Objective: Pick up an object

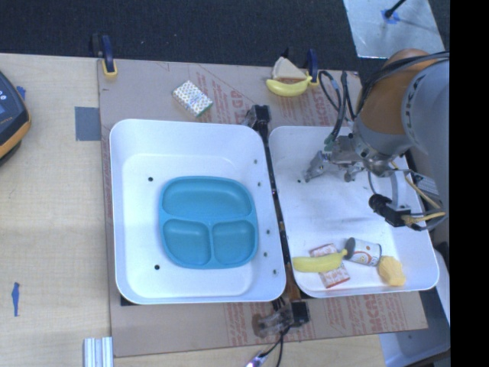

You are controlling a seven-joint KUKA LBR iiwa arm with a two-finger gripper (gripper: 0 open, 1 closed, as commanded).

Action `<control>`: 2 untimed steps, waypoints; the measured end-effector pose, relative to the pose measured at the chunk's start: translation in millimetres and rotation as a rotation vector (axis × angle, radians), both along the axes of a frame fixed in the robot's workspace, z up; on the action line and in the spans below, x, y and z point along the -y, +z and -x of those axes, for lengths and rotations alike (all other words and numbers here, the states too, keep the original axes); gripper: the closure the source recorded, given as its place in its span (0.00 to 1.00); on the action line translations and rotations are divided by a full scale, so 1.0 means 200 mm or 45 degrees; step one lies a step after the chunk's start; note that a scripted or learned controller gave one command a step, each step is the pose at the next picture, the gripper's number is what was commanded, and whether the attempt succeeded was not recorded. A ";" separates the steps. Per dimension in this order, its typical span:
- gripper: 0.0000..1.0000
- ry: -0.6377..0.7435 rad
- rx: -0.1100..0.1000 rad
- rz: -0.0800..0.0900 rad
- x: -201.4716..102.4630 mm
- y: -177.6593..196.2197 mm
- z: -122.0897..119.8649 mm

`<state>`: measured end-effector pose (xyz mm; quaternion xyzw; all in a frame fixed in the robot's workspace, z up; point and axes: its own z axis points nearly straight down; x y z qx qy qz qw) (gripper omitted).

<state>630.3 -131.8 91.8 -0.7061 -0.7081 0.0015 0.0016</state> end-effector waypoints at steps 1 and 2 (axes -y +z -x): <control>0.00 0.000 0.004 0.000 0.12 0.15 -0.13; 0.00 0.002 -0.001 0.001 -0.08 0.00 0.18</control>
